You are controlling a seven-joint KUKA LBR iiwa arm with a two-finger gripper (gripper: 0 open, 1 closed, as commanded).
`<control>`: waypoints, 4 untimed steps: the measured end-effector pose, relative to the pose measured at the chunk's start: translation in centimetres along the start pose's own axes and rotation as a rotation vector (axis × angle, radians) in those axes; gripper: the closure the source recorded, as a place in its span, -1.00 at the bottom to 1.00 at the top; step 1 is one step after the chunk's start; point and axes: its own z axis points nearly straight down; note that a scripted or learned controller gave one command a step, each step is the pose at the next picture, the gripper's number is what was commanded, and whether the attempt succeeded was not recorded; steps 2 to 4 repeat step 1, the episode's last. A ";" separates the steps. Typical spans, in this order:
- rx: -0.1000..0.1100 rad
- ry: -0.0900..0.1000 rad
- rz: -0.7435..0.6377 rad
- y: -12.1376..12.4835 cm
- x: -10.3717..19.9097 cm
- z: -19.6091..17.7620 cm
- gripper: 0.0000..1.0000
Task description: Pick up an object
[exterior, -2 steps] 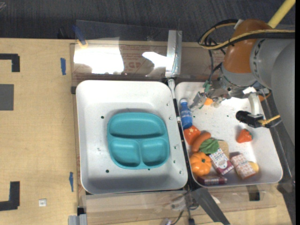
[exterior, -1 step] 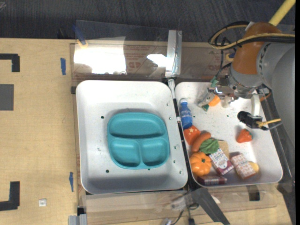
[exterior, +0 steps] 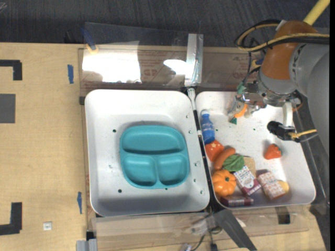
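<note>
My gripper (exterior: pixel 242 104) hangs low over the far left part of the right bin (exterior: pixel 306 184), the grey arm with its orange band (exterior: pixel 282 46) behind it. A small orange and green piece (exterior: pixel 238 113) shows right at the gripper's tip; whether it is held is unclear. In the right bin lie a blue bottle (exterior: pixel 207 127) along the left wall, an orange pumpkin toy (exterior: pixel 224 183), an orange vegetable with a green leaf (exterior: pixel 230 161), a red strawberry-like toy (exterior: pixel 272 151) and two printed packets (exterior: pixel 246 179) (exterior: pixel 273 186).
The left bin (exterior: pixel 99 114) holds a teal divided plate (exterior: pixel 154 156). A clear panel and a metal bracket (exterior: pixel 193 59) stand behind the bins. Cables (exterior: pixel 288 132) trail from the arm over the right bin's far right side.
</note>
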 end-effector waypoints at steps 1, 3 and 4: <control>-0.011 0.003 0.019 0.0 7.9 -9.3 1.00; -0.011 0.003 0.019 0.0 7.9 -9.3 1.00; -0.011 0.003 0.019 0.0 7.9 -9.3 1.00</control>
